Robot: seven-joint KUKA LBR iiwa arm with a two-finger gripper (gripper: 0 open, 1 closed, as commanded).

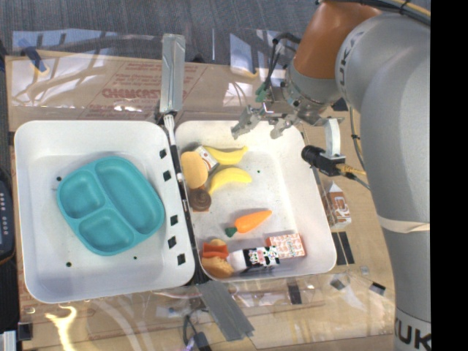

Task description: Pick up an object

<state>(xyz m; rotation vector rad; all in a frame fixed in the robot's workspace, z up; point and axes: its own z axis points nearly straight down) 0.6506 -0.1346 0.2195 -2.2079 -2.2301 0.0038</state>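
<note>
Hovering with fingers spread and holding nothing, the tool (262,125) hangs just above-right of the bananas (227,165).

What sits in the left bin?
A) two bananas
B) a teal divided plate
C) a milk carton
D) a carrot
B: the teal plate lies alone in the left bin, while the carrot and bananas lie in the right bin.
</note>
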